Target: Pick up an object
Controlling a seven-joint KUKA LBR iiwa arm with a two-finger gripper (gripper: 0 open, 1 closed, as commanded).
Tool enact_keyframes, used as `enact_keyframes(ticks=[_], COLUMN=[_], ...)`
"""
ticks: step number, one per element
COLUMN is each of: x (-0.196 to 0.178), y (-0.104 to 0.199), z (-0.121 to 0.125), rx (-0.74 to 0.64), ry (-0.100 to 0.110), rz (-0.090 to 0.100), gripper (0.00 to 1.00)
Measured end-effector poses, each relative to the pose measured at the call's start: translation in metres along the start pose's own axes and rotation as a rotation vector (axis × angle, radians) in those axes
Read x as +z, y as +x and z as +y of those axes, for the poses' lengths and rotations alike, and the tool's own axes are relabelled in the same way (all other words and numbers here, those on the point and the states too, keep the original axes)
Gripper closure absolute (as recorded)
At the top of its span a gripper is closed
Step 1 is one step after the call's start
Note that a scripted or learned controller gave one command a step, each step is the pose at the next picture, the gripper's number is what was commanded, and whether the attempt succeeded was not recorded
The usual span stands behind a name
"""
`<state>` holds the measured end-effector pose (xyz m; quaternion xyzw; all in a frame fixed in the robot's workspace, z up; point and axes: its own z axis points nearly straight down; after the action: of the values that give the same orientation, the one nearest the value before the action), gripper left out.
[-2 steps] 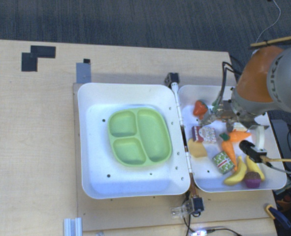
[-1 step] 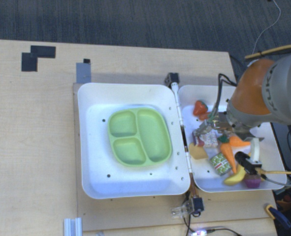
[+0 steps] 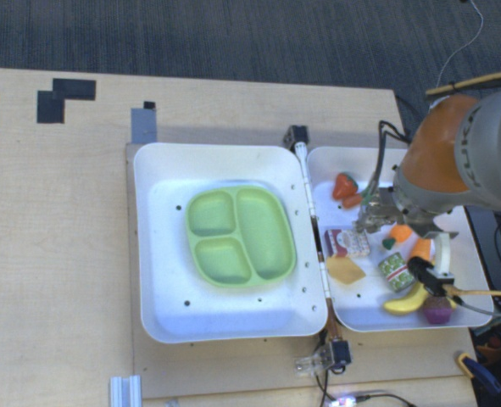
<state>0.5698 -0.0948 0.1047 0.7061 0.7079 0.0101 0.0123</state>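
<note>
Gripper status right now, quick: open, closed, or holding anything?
Gripper: low over the right bin among the toy food; grip state cannot be told.

The tabletop [image 3: 55, 253] is pale wood with black patches at its ten o'clock corner, and both bins are white: the left bin [image 3: 161, 253] carries a light green divided plate [image 3: 240, 236]. In the right bin [image 3: 360, 316] lie a red-and-orange piece [image 3: 345, 186] at twelve o'clock, a yellow wedge [image 3: 345, 270], a green-and-white patterned can [image 3: 395, 270], a yellow banana [image 3: 405, 302] and a purple piece [image 3: 438, 313] at five o'clock. The arm [image 3: 462, 155] is grey with an orange band.
</note>
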Motion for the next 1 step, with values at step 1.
enact_keyframes(ticks=[1], x=[0.0002], y=[-0.0003], z=[-0.0002], rx=[0.0], ry=[0.0], rz=[0.0], gripper=[0.0])
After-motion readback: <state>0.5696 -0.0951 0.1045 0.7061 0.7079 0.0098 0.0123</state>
